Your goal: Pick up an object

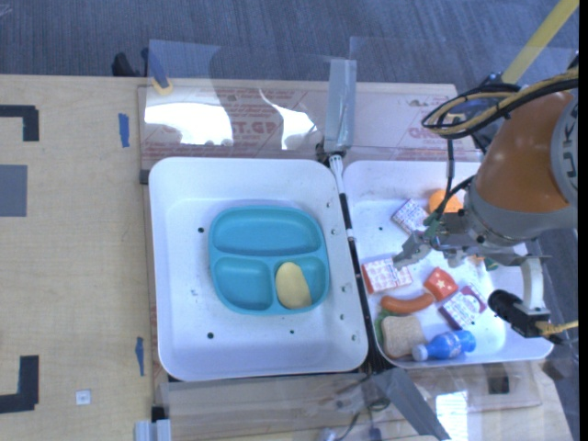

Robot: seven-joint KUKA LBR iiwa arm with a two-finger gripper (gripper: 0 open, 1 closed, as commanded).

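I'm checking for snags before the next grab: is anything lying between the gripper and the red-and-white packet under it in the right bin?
Nothing visible does. The gripper hangs just above and right of the red-and-white packet in the right bin, with bare bin floor between them. The hot dog lies just below the packet, and the bread slice further down.

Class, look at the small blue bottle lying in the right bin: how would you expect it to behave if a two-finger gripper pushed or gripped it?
The blue bottle lies on its side, so a push would probably make it roll. Its rounded, glossy-looking body may slip between flat fingers. It touches the tan sponge-like block, which might stop it rolling that way.
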